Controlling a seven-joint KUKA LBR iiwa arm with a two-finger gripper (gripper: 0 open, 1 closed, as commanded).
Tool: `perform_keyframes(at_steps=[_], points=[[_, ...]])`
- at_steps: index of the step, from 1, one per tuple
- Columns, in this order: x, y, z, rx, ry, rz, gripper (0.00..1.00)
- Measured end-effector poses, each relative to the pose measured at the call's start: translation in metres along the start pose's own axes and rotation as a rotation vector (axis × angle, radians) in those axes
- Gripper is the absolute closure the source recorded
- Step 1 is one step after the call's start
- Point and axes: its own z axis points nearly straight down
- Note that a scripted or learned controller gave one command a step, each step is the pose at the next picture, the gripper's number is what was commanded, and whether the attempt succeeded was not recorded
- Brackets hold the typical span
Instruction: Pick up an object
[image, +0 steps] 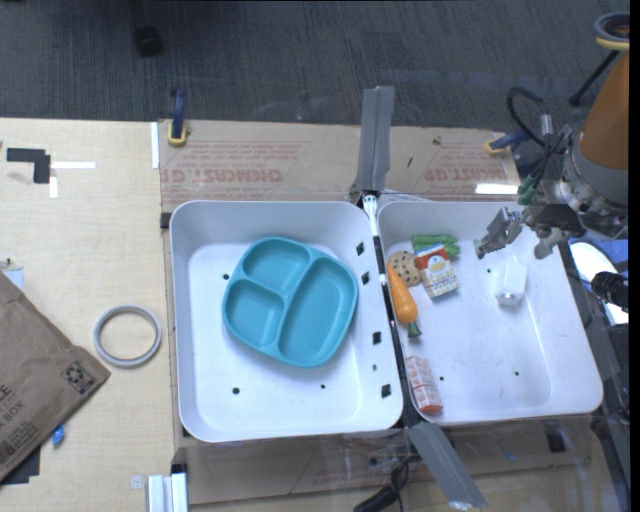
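Pincer (520, 236) hangs above the right bin (560, 395) near its far edge, fingers spread wide, nothing between them; judged poised to drop on a target. Just below it, toward the bin's right wall, lies a small white block (510, 284), pale, boxy, low contrast against the floor, likely the pick. Remaining items sit along the bin's left wall, clear of the descent: green packet (435, 243), cookie (402, 266), red-and-white carton (440, 277), carrot (402, 299), wrapped snack (423, 386) near the front-left corner. The left bin (190, 400) carries a blue divided plate (290, 300). Tape roll (127, 334) rests on the desk's left side.
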Motion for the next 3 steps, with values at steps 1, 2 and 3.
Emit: perform_keyframes(at_steps=[1,2,3], points=[[0.015,0.027,0.180,0.000,0.000,0.014,0.00],[0.009,0.085,0.192,-0.010,0.000,-0.040,0.00],[-0.038,0.100,0.192,-0.009,-0.003,-0.212,0.00]])
